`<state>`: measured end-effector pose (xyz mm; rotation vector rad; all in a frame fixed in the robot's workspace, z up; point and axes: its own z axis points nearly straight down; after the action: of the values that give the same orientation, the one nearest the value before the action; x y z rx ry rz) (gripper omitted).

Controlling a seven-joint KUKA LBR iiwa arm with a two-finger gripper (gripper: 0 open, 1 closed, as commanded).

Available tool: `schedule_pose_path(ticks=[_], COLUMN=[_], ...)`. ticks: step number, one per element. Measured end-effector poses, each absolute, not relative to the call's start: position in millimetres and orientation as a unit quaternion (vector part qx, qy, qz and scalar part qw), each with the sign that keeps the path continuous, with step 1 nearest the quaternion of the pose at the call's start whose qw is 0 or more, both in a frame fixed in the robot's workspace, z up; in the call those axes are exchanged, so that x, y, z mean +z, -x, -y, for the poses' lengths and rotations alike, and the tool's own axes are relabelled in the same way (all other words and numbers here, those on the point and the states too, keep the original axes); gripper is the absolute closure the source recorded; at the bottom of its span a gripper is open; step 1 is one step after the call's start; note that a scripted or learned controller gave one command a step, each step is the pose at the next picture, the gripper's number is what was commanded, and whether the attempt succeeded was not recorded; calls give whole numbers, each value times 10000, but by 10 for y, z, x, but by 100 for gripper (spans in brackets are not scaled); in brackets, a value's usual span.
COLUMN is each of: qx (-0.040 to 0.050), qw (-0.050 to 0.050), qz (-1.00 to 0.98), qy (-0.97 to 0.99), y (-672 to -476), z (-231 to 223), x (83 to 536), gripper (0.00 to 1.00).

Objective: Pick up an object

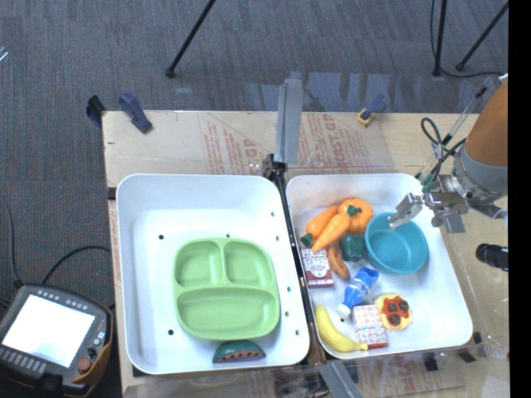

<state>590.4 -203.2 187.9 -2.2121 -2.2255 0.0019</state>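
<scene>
Watermelon slice (239,352) nearest, claw (406,210) over blue bowl (397,247)

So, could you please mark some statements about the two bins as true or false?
1. The green divided plate lies in the left bin. True.
2. The blue bowl is in the left bin. False: it sits in the right bin.
3. The banana lies near the right bin's front edge. True.
4. The gripper hangs over the plate. False: it is at the bowl's rim.
5. The carrot lies on the plate. False: it is in the right bin.
</scene>
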Motion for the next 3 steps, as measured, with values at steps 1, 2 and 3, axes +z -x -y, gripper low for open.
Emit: schedule_pose_path(ticks=[1,2,3], qx=[10,1,-47], qw=[30,9,86], qz=[6972,6356,6388], qy=[7169,7720,7693], y=[-6025,-6319,-6346], z=[1840,1766,1665], x=[1694,879,995], gripper=[0,0,100])
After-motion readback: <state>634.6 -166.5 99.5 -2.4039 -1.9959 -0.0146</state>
